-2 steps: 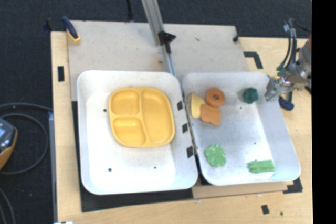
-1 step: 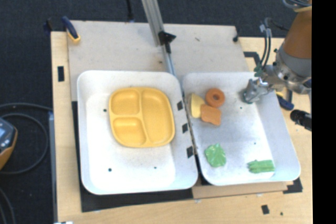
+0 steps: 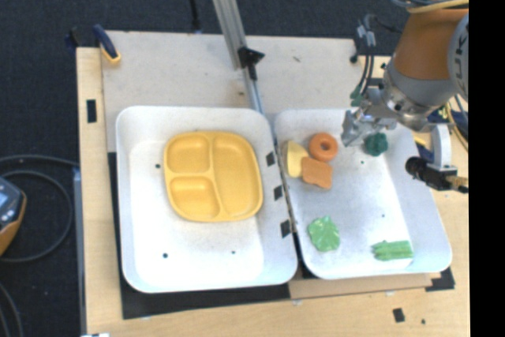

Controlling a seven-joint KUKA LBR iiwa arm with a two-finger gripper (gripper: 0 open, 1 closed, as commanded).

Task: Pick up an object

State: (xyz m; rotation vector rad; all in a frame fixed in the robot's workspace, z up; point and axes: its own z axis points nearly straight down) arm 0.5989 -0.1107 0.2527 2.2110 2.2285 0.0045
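The gripper [image 3: 361,130] hangs low over the right bin [image 3: 410,245], between the orange ring [image 3: 323,146] and a dark green piece [image 3: 376,144], likely lining up a grab. Whether its grip is released or clenched, I cannot tell. Nothing visibly sits in it, and the toys lie loose in that bin.

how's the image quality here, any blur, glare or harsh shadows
Camera view: lighting is even and soft, with only faint shadows beside the yellow tray and toys; no strong glare on the white bins. The whole frame is slightly soft and low in detail, and the gripper looks smeared, its fingers hard to make out.
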